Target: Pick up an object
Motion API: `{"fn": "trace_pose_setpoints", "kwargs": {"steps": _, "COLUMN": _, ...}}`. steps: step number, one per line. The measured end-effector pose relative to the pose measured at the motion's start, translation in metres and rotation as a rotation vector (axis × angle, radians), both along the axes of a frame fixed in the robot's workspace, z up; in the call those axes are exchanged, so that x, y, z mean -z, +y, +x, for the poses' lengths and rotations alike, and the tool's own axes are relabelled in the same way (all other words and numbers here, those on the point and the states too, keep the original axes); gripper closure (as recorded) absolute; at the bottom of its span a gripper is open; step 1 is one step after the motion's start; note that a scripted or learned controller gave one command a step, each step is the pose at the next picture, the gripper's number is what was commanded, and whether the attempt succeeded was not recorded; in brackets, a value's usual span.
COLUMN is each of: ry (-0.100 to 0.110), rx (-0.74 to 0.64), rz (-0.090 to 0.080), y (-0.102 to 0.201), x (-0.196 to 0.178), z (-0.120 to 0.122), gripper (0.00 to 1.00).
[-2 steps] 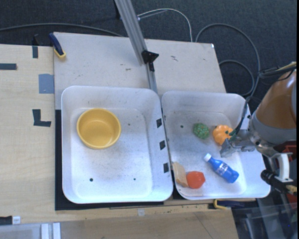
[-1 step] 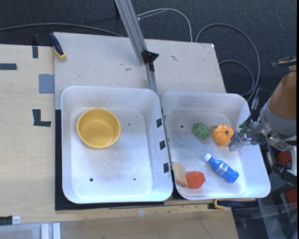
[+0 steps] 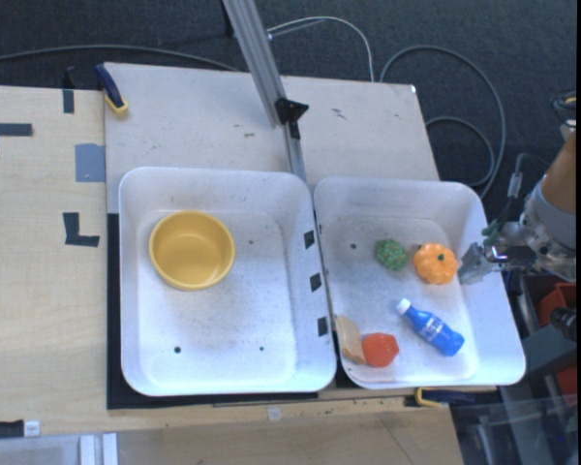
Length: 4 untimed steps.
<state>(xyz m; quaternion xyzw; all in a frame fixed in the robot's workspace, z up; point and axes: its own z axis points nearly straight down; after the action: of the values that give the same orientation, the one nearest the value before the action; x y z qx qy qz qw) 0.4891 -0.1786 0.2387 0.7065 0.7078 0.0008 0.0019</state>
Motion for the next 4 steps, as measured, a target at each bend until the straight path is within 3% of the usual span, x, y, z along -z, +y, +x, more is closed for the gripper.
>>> {"fn": "trace_pose_setpoints", "kwargs": {"steps": 1, "ry": 0.002, "rx": 0.000, "rz": 0.001, "y": 0.000, "x": -0.020, "z": 0.001, "gripper": 1.00}}
{"fn": "trace_pose_setpoints", "kwargs": {"steps": 2, "ry": 0.004, "rx": -0.005, "rz": 0.003, "y": 0.047, "x": -0.025, "z": 0.022, "gripper": 1.00}}
{"fn": "trace_pose_setpoints", "kwargs": {"steps": 4, "ry": 0.004, "rx": -0.005, "rz": 0.003, "y": 0.144, "x": -0.017, "z": 0.088, "gripper": 1.00}}
